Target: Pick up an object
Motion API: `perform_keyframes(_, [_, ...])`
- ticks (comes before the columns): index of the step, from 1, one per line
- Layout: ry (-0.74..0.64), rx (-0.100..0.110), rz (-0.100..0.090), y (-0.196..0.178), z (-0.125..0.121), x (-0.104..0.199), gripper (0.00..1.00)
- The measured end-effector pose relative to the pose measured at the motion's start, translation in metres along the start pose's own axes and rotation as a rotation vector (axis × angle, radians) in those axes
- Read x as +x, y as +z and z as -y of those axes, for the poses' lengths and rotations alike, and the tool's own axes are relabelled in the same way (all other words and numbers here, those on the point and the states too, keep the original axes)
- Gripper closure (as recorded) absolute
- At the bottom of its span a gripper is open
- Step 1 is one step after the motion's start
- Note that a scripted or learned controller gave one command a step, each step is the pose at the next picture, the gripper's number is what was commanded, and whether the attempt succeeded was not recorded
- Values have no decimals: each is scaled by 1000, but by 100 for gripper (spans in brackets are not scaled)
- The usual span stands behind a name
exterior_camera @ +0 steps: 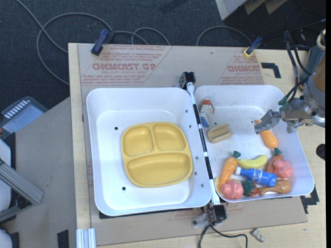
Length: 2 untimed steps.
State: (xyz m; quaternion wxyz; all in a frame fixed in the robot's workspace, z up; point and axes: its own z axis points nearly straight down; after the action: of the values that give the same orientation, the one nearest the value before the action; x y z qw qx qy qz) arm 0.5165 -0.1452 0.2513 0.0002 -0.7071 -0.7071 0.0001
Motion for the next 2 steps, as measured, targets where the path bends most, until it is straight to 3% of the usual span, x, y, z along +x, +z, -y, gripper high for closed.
perform_keyframes(1, [-1, -3, 1, 38, -82, -10, 0])
perform_keyframes(2, [1, -4, 4, 52, -92, -66, 0])
